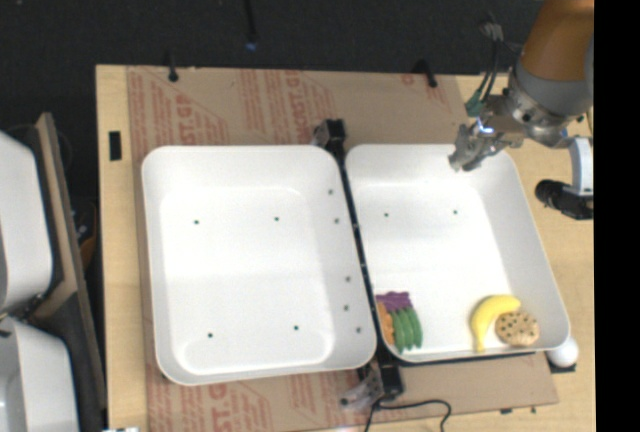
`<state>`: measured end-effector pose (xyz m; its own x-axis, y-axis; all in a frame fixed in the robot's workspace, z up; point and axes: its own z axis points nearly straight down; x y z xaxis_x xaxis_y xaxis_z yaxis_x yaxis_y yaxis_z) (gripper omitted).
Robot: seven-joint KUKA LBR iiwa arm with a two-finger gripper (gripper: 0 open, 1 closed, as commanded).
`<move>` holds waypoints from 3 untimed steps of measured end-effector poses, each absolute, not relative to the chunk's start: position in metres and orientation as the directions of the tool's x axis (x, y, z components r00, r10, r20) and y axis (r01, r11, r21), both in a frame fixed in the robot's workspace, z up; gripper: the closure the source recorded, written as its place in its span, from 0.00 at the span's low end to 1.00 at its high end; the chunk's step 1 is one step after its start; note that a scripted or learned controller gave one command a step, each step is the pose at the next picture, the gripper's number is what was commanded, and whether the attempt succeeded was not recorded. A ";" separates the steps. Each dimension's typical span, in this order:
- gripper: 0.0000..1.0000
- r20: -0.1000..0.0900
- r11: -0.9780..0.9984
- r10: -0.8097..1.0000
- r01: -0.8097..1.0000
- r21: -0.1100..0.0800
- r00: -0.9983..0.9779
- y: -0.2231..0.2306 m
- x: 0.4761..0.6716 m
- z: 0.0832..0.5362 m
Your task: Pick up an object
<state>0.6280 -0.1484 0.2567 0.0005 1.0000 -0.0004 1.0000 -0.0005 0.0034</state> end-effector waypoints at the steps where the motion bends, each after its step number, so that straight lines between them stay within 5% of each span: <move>1: 1.00 0.000 0.003 1.000 1.000 0.000 -0.003 -0.096 0.617 0.246; 3: 1.00 0.001 0.004 1.000 1.000 0.000 -0.004 0.003 0.619 0.250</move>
